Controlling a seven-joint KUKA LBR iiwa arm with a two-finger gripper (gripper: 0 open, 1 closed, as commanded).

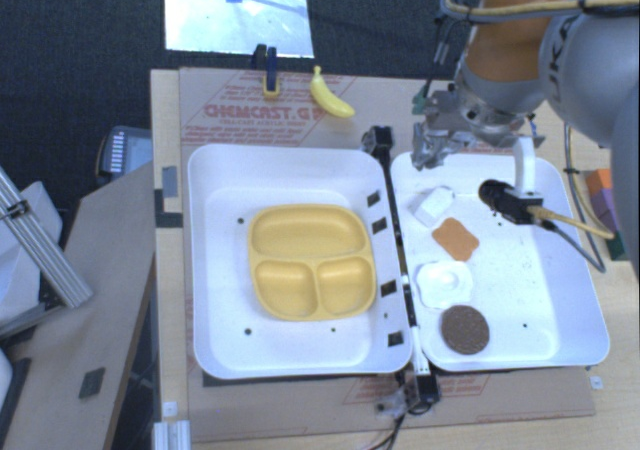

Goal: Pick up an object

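Observation:
My gripper [432, 153] hangs over the far left corner of the right bin [560, 278], its metal fingers pointing down with nothing seen between them. Just in front of it lies a small white block [434, 204]. An orange-tan flat piece [455, 238] sits a little nearer, then a white square lid-like piece [443, 284], and a round brown disc [465, 329] at the front. A yellow divided tray [308, 261] rests in the middle of the left bin [215, 238].
A yellow banana [330, 96] and a blue-and-yellow clamp [268, 71] lie on the cardboard behind the bins. A row of black clips [388, 228] runs along the divider between the bins. The arm's grey and orange body looms over the right bin's far side.

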